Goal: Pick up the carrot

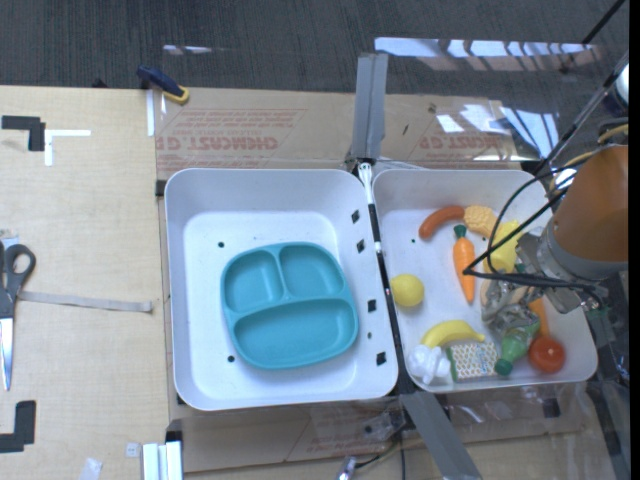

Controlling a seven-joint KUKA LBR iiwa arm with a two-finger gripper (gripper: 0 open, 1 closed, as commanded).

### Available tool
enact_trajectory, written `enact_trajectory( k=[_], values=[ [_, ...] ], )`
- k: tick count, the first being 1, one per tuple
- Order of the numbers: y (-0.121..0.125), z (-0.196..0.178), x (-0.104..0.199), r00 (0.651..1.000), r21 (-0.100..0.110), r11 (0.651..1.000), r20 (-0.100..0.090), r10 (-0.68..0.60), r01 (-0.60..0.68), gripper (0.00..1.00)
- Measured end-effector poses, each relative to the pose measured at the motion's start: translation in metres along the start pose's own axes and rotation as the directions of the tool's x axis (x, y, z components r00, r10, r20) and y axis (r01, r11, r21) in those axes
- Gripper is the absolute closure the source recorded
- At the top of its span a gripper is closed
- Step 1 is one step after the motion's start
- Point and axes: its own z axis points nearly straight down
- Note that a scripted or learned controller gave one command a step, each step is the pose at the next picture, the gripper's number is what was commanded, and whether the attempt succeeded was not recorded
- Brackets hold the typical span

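Carrot (465,264) lay in the right bin (400,233), upper middle, orange body pointing down toward the near edge, green top at its far end, just below a sausage (441,219) and just left of a yellow piece (505,247). Corn cob (481,218) sat at the sausage's right end. Lemon (407,290) lay left of the carrot, apart from it, near the divider between bins. Banana (450,332) was toward the near side, with a white lump (428,366) and a speckled block (470,360) below it. Green bottle (513,347) and a tomato (547,354) were at the near right corner. Arm (598,213) came in from the right, orange band over the bin's right edge, black cables crossing in front. Claw (508,303) was low in the right bin, right of the carrot's tip and close to it; cannot tell whether it was spread or closed, too cluttered. Carrot was not in the claw. Left bin (190,268) held a blue divided plate (290,305). Scissors (10,298) lay at the counter's (80,368) far left.
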Motion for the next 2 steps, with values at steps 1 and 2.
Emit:
enact_trajectory(
  k=[1, 2],
  values=[
    [-0.018, -0.147, 0.004, 0.990, -0.001, 0.990, 0.001, -0.140, 0.140, 1.00],
    [0.066, -0.143, -0.048, 0.988, -0.003, 0.988, 0.000, -0.156, 0.156, 1.00]
  ],
)
